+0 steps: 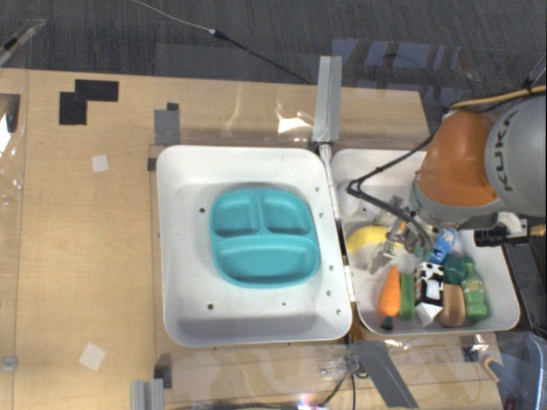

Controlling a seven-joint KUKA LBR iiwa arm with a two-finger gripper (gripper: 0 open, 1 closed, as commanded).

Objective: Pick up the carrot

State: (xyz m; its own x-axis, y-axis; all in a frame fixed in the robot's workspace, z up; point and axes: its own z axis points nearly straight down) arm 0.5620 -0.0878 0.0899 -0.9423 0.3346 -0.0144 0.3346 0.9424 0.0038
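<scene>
a: looking from the bench's near edge — what lies closest?

b: the front rim of the right bin (444,327), and along it a row of small things: the carrot (391,293), orange, its tip pointing away from the camera, just beside a green piece (407,297) on its right. next come a black-and-white item (430,283), a brown lump (452,306) and a green block (474,300) near the right wall.

a: and the gripper?

b: the gripper (402,242) hangs just beyond the carrot's far end, above the bin. whether its fingers are spread or closed cannot be told from here. nothing is seen between them, and the carrot lies on the bin floor.

a: what is around it?

b: a yellow fruit (366,237) just left of the gripper, a blue piece (442,246) to its right. the arm's orange band (457,165) rises behind, with black cables looping across.

a: the other bin?

b: the left bin (184,229) holds a teal divided plate (265,235), lying flat near its middle. farther back, a grey post (328,96) stands where the two bins meet.
</scene>
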